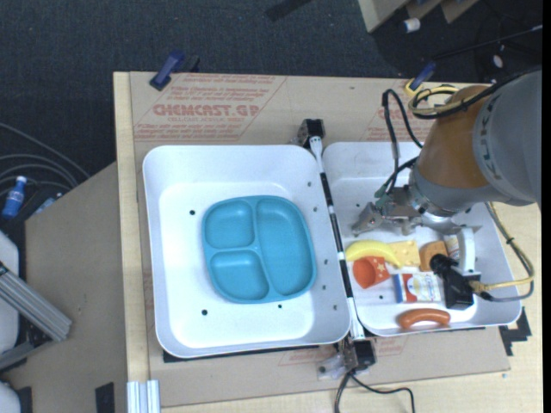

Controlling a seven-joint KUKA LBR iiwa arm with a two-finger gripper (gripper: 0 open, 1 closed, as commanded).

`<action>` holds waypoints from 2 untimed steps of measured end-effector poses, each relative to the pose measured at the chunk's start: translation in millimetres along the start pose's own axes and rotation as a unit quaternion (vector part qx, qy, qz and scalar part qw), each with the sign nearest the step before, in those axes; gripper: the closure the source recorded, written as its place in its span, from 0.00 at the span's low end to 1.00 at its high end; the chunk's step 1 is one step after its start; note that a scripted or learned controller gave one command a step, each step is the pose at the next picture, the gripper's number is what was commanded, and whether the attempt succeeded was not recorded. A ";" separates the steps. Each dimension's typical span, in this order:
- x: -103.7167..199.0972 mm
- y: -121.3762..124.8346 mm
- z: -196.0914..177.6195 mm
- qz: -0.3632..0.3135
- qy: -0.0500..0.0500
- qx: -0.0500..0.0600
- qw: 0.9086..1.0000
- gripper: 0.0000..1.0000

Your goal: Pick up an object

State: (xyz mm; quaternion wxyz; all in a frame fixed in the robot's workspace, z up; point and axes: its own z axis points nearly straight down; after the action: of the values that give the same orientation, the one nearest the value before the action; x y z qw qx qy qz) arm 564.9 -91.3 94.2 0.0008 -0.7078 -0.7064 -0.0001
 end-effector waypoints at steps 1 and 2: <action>-4.0 -69.2 9.6 -0.001 -0.001 -0.001 1.000 0.00; -3.6 -69.3 0.1 0.000 0.000 -0.001 1.000 1.00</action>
State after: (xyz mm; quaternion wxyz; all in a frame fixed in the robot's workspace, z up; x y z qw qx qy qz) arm 495.6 -94.7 94.1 -0.0002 -0.7077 -0.7065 -0.0005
